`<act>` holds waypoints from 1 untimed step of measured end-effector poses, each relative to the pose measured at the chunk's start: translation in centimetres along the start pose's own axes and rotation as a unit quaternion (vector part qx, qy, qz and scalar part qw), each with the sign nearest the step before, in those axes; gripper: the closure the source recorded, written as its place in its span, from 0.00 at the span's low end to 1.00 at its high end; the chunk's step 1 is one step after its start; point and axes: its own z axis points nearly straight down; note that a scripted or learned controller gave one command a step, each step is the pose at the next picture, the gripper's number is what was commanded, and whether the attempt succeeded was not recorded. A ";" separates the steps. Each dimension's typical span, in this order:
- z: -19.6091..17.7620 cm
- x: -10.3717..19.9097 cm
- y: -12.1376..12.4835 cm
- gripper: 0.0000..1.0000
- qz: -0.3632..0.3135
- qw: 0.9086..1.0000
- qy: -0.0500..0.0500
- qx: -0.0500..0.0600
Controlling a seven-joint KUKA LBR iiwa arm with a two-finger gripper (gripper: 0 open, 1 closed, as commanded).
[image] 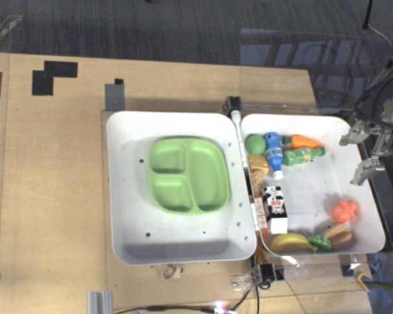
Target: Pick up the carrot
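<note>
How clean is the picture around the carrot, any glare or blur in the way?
Camera view: the carrot at the back of the right bin is evenly lit and free of glare, but small and soft at its edges. The left bin holds soft shadow around the green tray. The gripper at the right edge looks blurred.

The carrot is lying flat in the far part of the right bin, orange with a green leafy end pointing left, resting just beside a green bottle on its near side.
</note>
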 end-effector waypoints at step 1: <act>5.8 -2.5 0.1 0.00 -0.109 0.994 0.001 -0.001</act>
